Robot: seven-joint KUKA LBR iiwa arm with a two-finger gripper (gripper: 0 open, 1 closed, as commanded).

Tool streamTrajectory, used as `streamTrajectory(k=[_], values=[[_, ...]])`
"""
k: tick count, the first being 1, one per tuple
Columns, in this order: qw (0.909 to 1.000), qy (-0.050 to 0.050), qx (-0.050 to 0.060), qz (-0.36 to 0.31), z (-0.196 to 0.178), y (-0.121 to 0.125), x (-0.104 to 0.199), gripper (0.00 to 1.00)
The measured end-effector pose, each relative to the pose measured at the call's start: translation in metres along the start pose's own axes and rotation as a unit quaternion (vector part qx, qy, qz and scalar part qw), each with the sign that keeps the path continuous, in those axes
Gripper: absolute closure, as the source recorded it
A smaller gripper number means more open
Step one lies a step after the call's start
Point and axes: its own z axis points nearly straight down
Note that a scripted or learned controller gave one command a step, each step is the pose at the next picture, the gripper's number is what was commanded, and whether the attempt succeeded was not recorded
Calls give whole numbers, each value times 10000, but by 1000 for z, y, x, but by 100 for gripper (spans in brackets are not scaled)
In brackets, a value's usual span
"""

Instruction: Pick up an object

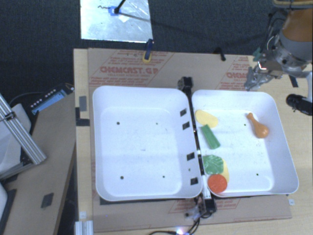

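Non-task items logged from the remote feed.

- Brown board (127, 67) with red lettering lies under both white bins; I see its far edge and a strip of its near edge.
- Yellow clamp (147, 57) with a blue top sits on the board's far edge, left of centre.
- Four small black clips (186, 126) run along the seam where the left bin (142, 146) meets the right bin (244, 155). A black fitting (186, 82) sits at the seam's far end.
- Shiny metal sheet (115, 13) lies on the dark carpet (39, 33) beyond the board, with a small blue tag (115, 11) on it.
- Aluminium extrusion (19, 136) lies slanted at the left edge of the tan side table (49, 170).
- Blue-striped strip (49, 99) sits at that table's far corner.
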Motion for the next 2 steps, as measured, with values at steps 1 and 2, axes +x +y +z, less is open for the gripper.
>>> streamTrajectory(k=[1,2], values=[[10000,-1,-28,2,-33,-26,0,100],[10000,0,-3,4,-14,-52,7,100]])
